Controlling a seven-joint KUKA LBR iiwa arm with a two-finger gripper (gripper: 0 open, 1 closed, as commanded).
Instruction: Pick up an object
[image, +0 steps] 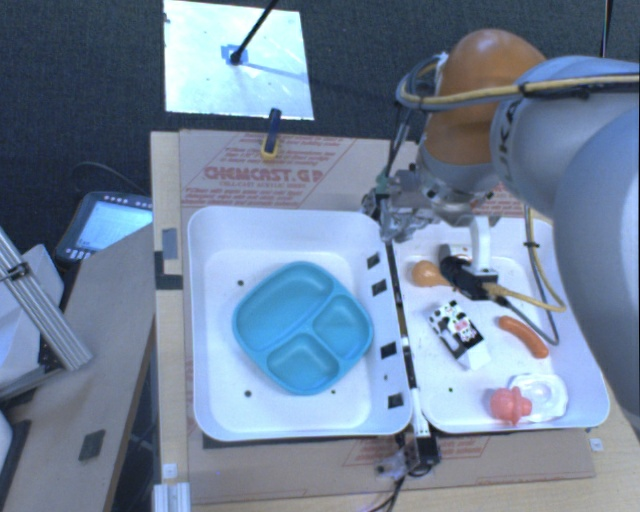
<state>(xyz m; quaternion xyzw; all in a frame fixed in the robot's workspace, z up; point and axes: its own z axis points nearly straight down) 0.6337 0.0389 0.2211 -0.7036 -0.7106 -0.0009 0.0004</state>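
Objects in right bin: orange sausage, pink toy, black-white block | my hand over the bins' divider, near top; open or closed I cannot tell | blue tray in left bin

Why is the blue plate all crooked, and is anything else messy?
The blue plate lies turned at a slant in the left bin, not square with its walls. In the right bin, the small toys lie scattered loosely. Nothing looks spilled or broken.
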